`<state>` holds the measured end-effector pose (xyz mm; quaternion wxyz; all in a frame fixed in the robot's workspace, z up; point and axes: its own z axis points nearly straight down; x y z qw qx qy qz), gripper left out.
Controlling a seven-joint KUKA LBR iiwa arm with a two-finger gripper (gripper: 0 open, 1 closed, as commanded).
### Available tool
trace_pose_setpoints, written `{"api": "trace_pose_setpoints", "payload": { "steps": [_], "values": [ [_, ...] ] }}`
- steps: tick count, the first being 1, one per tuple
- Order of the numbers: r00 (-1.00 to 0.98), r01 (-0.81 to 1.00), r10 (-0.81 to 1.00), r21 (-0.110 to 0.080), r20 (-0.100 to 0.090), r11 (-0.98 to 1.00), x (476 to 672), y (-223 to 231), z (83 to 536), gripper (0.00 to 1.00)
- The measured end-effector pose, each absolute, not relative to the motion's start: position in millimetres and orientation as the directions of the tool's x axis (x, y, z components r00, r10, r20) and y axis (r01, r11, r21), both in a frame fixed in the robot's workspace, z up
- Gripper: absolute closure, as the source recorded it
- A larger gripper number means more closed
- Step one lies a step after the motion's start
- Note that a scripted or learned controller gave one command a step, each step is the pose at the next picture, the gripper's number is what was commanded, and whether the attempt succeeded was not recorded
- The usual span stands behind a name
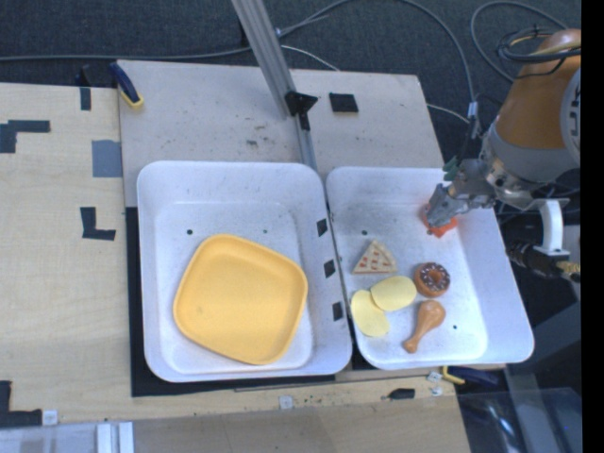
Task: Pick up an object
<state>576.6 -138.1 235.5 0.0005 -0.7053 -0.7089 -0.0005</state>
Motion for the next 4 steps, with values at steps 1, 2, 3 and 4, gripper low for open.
{"api": "trace_pose_setpoints", "payload": {
  "steps": [1,2,3,4],
  "values": [
    [-0.005,1.000,1.000,-0.001,0.001,0.005,595.0,-81,229,1.00],
    [-0.005,1.000,1.000,-0.001,0.001,0.005,599.0,-22,226,1.00],
    [-0.005,1.000,1.000,-0.002,0.001,0.005,611.0,28,216,1.00],
    [-0.005,1.000,1.000,0.001,0.001,0.005,628.7,78,231,1.00]
  ]
}}
